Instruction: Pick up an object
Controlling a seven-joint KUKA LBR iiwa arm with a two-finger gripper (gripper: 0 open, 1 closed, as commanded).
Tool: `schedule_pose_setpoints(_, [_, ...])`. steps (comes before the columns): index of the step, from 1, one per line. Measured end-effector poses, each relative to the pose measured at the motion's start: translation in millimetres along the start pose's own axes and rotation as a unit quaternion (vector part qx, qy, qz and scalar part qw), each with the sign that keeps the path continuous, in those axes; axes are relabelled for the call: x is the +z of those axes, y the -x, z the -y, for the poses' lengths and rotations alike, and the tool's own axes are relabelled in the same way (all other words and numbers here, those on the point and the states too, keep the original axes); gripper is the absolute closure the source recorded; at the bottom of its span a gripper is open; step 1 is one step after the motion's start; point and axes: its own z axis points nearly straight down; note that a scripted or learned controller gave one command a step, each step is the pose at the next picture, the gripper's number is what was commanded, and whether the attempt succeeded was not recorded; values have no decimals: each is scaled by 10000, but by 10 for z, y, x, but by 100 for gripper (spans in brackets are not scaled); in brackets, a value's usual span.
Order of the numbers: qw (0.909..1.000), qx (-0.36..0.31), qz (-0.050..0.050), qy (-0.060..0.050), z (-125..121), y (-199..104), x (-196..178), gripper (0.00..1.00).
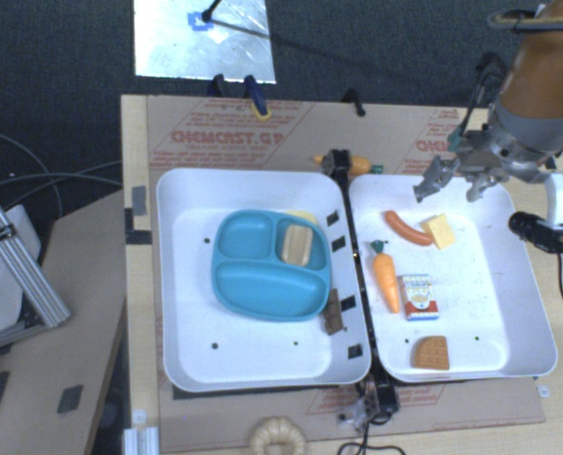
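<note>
The gripper (454,182) hangs over the far edge of the right bin (518,297). Its two fingers are spread apart and there is nothing between them.

The thing nearest to it is the toy sausage (408,227), lying near the far edge of that bin, just beside a yellow cheese piece (441,230). The sausage looks like smooth, shiny plastic, so I think it is light, hard and a bit slippery. It is long and round, so it may roll. The best place to pinch it is across the middle, on its thin sides.

The toy carrot (387,281) lies near the bin's left edge. It is pointy, so the fat end looks easier to hold. The little juice box (418,297) has flat sides. The brown waffle (431,353) sits near the front edge and looks bumpy.

In the left bin (191,349) a smooth blue tray (263,282) holds a tan bread slice (296,245)
</note>
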Motion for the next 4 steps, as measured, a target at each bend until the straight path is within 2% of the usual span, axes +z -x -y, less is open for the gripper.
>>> schedule_pose_setpoints(1, [10000, -9, 6, 61, -19, -2, -74, 0])
schedule_pose_setpoints(3, [10000, 1, 4, 41, -19, 6, 1168, 0])
schedule_pose_setpoints(4, [9999, 9, 41, 107, -59, 34, 1618, 0])
